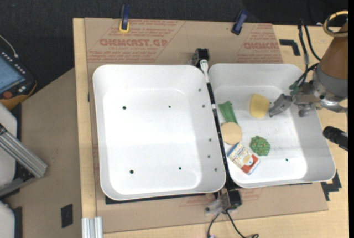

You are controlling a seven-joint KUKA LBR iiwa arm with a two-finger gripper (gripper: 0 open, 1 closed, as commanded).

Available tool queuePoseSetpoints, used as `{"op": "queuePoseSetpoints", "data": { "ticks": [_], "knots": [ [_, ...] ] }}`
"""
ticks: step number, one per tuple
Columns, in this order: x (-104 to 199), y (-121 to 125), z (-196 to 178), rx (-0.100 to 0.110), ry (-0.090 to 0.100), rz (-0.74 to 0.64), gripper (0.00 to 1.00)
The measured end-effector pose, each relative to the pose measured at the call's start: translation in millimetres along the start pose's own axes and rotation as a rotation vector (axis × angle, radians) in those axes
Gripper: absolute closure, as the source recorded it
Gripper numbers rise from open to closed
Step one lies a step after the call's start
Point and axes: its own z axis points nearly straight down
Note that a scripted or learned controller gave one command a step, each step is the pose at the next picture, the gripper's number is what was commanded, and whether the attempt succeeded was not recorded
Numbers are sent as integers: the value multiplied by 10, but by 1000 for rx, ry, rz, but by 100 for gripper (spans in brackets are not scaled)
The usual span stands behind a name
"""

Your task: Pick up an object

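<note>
- Camera view: you are looking down on two white bins on the tabletop (166, 37); the left bin (110, 82) is bare, while the right bin (315, 165) is carrying all the objects.
- The gripper (283, 104) is hanging over the right bin's far right part, just right of the yellow object (258, 105). You are seeing one dark finger reaching toward that piece; whether the jaws are open or closed you cannot tell, and nothing is visibly held.
- The other candidates are sitting nearer the divider: a green strip (226, 112), a round tan piece (231, 133), a green bumpy piece (260, 145) and a red, white and blue packet (243, 158).
- To do this step well, you are probably best aiming for the yellow object, as it is closest and standing apart from its neighbours. Centre over it, come straight down, and keep clear of the bin wall.
- Writing: red lettering on the brown board under the bins is reading roughly "CHEMCAST GP", repeating partly at the far right. The packet's print is too small to read.
</note>
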Motion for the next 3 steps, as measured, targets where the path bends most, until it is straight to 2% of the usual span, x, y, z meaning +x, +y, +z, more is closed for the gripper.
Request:
{"op": "queuePoseSetpoints", "data": {
  "ticks": [1, 2, 3],
  "knots": [
    [-277, 302, -1216, -29, -8, -11, 0],
    [-238, 765, -3503, -36, -10, -15, 0],
    [-240, 755, -3505, -22, -6, -13, 100]
  ]
}}
